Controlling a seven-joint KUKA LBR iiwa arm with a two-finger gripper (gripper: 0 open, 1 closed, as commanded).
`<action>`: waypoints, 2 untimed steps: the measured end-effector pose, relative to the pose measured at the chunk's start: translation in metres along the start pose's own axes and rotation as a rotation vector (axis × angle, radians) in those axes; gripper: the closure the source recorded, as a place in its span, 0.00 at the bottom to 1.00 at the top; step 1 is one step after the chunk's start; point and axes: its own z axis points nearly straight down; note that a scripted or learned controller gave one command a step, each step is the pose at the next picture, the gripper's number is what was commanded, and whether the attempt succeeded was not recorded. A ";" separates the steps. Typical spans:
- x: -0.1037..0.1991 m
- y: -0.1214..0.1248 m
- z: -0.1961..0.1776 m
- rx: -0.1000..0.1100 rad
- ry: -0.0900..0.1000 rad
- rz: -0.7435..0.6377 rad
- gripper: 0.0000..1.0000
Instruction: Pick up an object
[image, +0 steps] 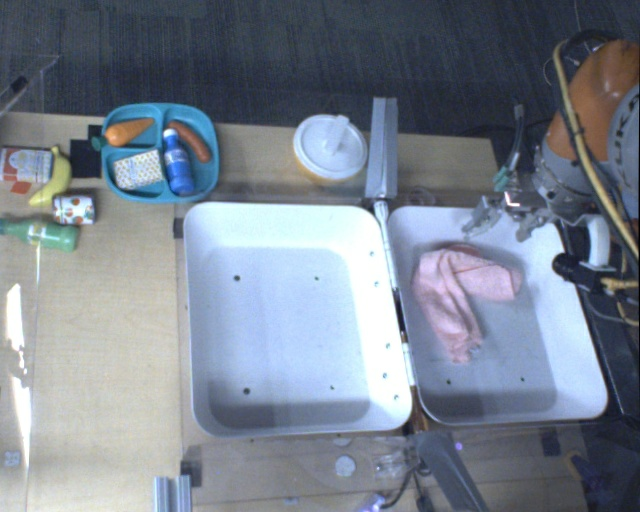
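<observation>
Lying mid-bin, pink cloth clear of right bin walls.

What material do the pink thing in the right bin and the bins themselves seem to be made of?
Pink cloth: soft fabric, probably terry or cotton; it lies crumpled, with folds and a matte look. Right bin and left bin: likely hard plastic; smooth, white, with rounded moulded corners.

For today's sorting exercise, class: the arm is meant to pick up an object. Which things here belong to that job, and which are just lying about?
Part of the job:
- pink cloth, crumpled in the right bin
- pincer, above that bin's far edge

Just lying about:
- left bin
- blue divided tray of toy food
- white lidded cup
- banana
- small can
- green bottle
</observation>
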 end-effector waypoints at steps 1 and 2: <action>0.029 0.019 -0.016 -0.003 -0.001 0.148 0.00; 0.043 -0.001 0.089 -0.001 0.000 -0.060 0.00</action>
